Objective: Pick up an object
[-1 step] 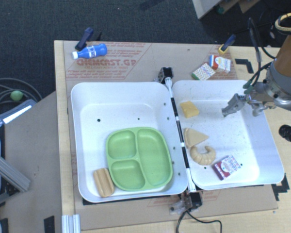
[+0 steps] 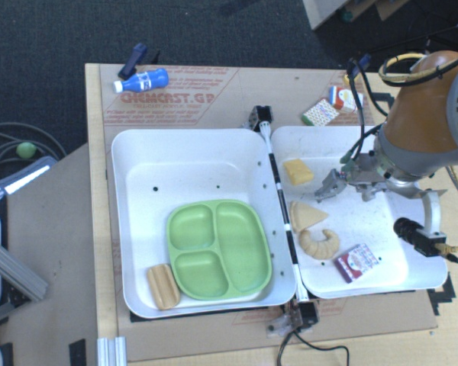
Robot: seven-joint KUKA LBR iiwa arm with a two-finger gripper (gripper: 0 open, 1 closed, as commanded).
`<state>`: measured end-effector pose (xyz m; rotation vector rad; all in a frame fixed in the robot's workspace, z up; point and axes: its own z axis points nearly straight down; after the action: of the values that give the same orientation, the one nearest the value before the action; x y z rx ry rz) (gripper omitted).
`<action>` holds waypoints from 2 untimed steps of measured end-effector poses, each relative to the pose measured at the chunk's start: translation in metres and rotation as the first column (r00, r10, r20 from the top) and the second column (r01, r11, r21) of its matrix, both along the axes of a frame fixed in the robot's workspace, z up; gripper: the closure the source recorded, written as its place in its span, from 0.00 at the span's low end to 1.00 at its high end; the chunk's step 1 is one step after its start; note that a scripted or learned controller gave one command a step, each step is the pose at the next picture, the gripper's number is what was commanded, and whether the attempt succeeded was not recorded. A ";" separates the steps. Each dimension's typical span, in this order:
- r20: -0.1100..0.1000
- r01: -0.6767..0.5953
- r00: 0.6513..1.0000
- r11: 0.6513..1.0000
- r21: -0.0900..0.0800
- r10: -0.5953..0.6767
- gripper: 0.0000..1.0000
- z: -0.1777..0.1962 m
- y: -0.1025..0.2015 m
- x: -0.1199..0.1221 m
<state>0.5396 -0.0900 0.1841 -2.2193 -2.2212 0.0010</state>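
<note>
We made out faint red stencilled lettering on the cardboard sheet at twelve o'clock of the left bin, but it was too blurred to spell. Print on the small packets was too tiny to read.

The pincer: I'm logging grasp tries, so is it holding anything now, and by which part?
Nothing is held. The pincer hangs open over the right bin, with no object between its fingers; the yellow block lies apart beside it.
</note>
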 end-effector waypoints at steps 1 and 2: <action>-0.001 0.001 1.000 1.000 0.000 -0.001 0.00 -0.066 -0.004 0.026; 0.015 0.001 1.000 1.000 0.000 -0.001 0.00 -0.095 -0.005 0.001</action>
<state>0.5404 -0.0948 0.0895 -2.2275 -2.2280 -0.0148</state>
